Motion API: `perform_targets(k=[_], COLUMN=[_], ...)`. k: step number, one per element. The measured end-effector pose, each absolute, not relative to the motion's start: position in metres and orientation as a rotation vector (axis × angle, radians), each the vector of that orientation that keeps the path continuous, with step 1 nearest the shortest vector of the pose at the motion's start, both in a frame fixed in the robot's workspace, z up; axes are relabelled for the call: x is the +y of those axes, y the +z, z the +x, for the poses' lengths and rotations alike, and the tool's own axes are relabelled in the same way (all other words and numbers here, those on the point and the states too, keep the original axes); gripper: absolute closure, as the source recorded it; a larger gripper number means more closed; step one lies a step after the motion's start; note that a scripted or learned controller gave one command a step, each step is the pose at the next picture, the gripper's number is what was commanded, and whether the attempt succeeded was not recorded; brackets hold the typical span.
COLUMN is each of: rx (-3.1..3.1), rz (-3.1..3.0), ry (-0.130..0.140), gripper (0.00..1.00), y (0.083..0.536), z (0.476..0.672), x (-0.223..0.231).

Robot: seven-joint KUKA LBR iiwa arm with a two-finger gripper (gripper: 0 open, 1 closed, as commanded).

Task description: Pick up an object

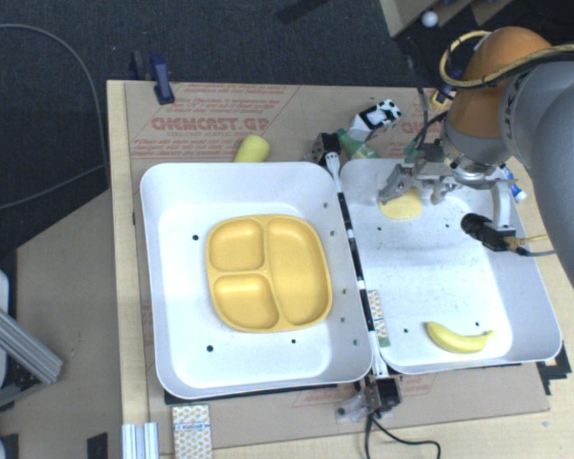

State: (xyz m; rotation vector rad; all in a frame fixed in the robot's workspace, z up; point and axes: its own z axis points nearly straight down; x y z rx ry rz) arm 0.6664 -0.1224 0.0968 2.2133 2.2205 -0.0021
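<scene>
Dark carpet surrounds a plywood bench (220,113) carrying two shallow white bins side by side. Left bin (172,256): one yellow divided plate (268,273), three compartments, lying flat near the middle. Right bin (517,295): one banana (457,337) at the near edge, well apart from the arm; one pale yellow rounded object (402,207) at the far left corner.

Gripper (419,182) sits low over that far corner, directly above and at the pale yellow object. Jaw state: cannot tell from this angle; metal parts crowd the object's top, and whether it is actually between them is not visible. Object appears to rest on the bin floor.

Step in hand, as I judge it: the grasp attempt on the pale yellow object, at or near contact. Next move calls for closing squarely on it, then a straight lift clear of the bin wall close by; a rounded shape could squirt sideways toward the corner.

Off the bins, on the far bench: one yellow cylinder-like item (253,148), one small black-and-white item (378,116). Count: two bins, one plate, one banana, one arm.
</scene>
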Motion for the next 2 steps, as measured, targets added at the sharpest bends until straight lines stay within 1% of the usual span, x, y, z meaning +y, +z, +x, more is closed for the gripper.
perform_targets(k=[1, 2], rx=[2.223, 2.222], rz=[2.221, 2.215], ry=[-0.002, -0.004], gripper=[0.0, 1.0], y=[0.085, 0.097], z=[0.666, 0.667], x=[-0.117, -0.118])
